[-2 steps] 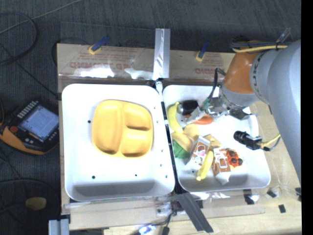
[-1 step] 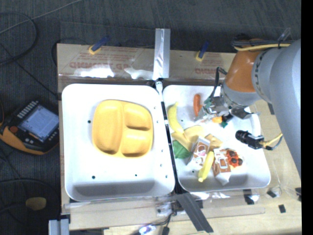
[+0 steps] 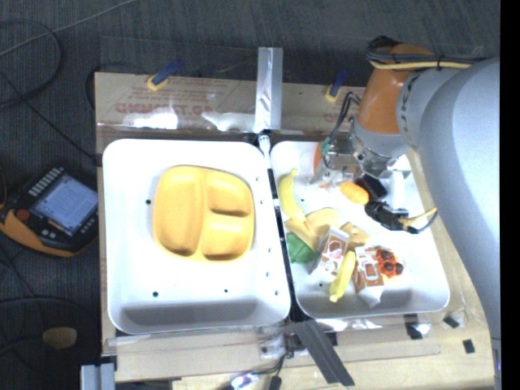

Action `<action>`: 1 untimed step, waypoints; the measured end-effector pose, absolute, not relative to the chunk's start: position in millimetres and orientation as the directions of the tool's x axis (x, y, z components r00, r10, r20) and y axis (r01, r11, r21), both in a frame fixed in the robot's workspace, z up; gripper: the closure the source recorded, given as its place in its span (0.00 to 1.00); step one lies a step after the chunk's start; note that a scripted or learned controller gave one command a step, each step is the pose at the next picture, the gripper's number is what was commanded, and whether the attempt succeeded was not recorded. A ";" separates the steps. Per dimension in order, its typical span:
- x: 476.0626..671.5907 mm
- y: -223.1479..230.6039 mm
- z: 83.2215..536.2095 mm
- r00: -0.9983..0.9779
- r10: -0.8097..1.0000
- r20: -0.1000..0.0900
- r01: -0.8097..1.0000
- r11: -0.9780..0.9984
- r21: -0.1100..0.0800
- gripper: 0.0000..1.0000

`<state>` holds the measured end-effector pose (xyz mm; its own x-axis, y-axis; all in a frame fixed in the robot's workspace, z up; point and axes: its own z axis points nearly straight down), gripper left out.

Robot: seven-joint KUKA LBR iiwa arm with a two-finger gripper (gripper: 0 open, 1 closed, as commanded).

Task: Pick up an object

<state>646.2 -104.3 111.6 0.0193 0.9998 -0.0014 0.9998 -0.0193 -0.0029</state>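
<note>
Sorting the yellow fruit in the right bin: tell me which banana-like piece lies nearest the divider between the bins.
The curved banana at the right bin's left edge, running along the divider. The other yellow piece lies straighter, nearer the bin's middle, among the packets.

Brightness: even and fairly bright over both bins; dim on the dark floor at frame left.
Glare: the left bin (image 3: 122,218) and right bin (image 3: 422,283) are nearly blown white; soft sheen on the yellow tray (image 3: 203,211).
Shadows: faint and short, under the tray.
Sharpness: slightly soft and grainy overall; the arm (image 3: 463,153) at right looks blurred.
</note>
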 end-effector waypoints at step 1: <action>649.0 -77.5 205.0 0.098 0.995 -0.004 0.995 -0.098 -0.002 1.00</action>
